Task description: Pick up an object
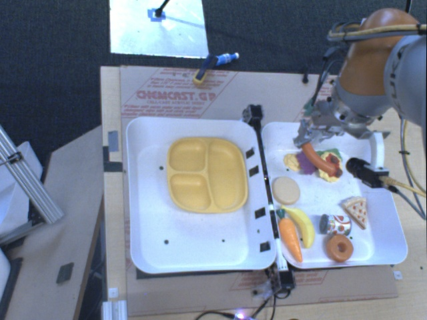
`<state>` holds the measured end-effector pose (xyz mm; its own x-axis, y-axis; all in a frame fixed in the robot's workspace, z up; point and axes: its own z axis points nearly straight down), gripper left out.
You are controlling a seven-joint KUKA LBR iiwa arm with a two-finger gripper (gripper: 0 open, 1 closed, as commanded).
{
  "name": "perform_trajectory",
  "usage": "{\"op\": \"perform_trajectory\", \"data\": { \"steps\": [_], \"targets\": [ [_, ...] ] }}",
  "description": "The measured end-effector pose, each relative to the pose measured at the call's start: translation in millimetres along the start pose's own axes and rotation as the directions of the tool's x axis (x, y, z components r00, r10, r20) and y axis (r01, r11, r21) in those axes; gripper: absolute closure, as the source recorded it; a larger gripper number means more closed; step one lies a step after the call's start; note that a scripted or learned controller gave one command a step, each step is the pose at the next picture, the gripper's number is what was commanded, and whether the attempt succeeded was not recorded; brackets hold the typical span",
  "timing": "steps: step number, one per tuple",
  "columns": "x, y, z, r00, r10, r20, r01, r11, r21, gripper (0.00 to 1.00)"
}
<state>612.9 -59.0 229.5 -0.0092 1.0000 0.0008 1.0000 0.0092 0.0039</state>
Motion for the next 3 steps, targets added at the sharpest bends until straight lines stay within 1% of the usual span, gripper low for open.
{"op": "perform_trajectory", "data": {
  "steps": [1, 2, 3],
  "targets": [
    [60.0, 1.3, -1.0, 1.0, -0.001, -0.002, 0.001, 1.0, 0.002, 1.0],
    [106.2, 14.9, -3.3, 1.0, 0.0, -0.002, 0.0, 1.0, 0.001, 1.0],
    [112.8, 25.9, 0.6, 1.0, 0.004, 0.001, -0.004, 1.0, 0.002, 1.0]
  ]
}}
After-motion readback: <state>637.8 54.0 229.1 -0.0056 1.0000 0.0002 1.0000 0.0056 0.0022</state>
